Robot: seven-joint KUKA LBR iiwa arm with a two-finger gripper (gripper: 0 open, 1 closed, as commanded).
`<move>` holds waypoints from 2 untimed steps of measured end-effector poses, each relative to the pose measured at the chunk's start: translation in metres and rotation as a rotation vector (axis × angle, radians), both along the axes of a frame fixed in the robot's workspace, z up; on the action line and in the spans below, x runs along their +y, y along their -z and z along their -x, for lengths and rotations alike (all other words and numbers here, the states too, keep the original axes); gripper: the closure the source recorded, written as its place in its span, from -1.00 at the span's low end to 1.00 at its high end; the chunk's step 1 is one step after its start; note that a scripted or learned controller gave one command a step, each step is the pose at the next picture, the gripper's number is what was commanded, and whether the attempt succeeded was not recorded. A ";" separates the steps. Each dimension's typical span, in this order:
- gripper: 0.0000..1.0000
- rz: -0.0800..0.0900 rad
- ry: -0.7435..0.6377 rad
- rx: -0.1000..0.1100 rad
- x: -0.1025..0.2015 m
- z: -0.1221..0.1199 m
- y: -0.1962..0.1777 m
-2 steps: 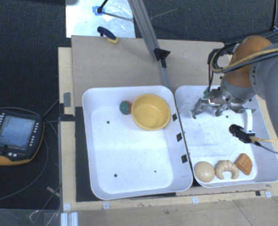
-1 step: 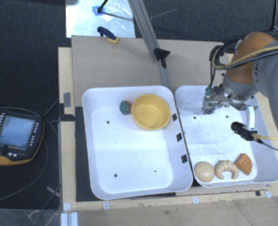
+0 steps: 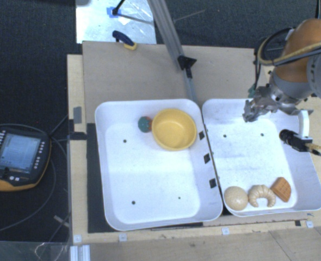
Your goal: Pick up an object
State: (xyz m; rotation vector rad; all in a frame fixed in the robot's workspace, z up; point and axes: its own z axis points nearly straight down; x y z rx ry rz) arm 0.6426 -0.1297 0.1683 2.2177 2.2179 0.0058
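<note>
Gripper (image 3: 251,113) — over the upper edge of the right bin (image 3: 247,145); nothing visibly between its parts, spread not discernible. Right bin, near edge — a beige bun (image 3: 236,198), a croissant (image 3: 262,195) and a brown waffle piece (image 3: 282,188) in a row, well apart from the gripper. Left bin (image 3: 144,178), far end — yellow bowl (image 3: 174,129) with a small green ball (image 3: 144,124) just beside it. Surface (image 3: 133,69) — brown board beneath both bins.

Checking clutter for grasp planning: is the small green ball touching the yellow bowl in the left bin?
Touching, or nearly. In the camera view the green ball sits against the yellow bowl's left rim with no white bin floor between them.
</note>
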 end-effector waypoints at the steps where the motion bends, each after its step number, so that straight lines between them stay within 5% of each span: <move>1: 1.00 0.000 -0.001 0.000 0.003 -0.008 -0.060; 2: 1.00 -0.001 -0.001 0.005 0.003 -0.009 -0.069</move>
